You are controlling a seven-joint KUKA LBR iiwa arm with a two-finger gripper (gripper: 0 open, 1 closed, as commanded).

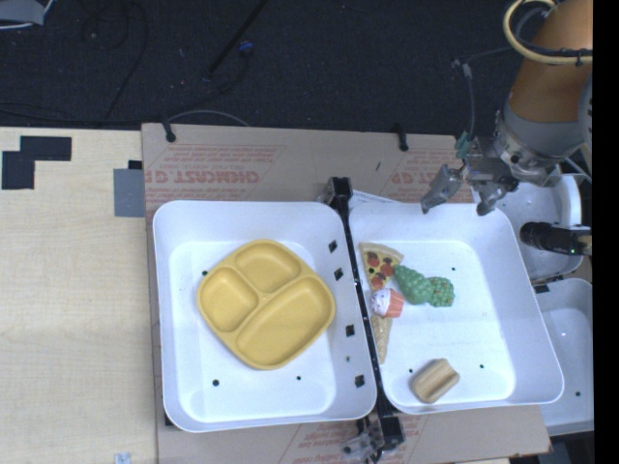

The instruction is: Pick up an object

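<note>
Lying in the right white bin (503,288), against its left wall: a pizza-slice toy with red and yellow toppings (379,262), pointing toward the near edge, with a small red-and-white toy piece (388,304) sitting on its lower part. Touching the slice on its right, a knobbly green broccoli-like toy (426,287). Well apart, near the front wall of the same bin, a tan cork-shaped cylinder (434,380) resting on its side, with bare white floor all around it and nothing blocking it from above. Hovering over the far rim of the right bin, the two-finger gripper (462,194) with its fingers spread apart and nothing between them, hanging from the grey arm with the orange band (553,71) entering from the right. Sitting in the left white bin (184,356), a yellow three-compartment plate (267,303), tilted diagonally, separated from the toys by the black divider clips (356,303) joining the two bins. Underneath both bins, a brown cardboard sheet (290,162) bearing reddish printed lettering, upside down and not clearly readable.
</note>
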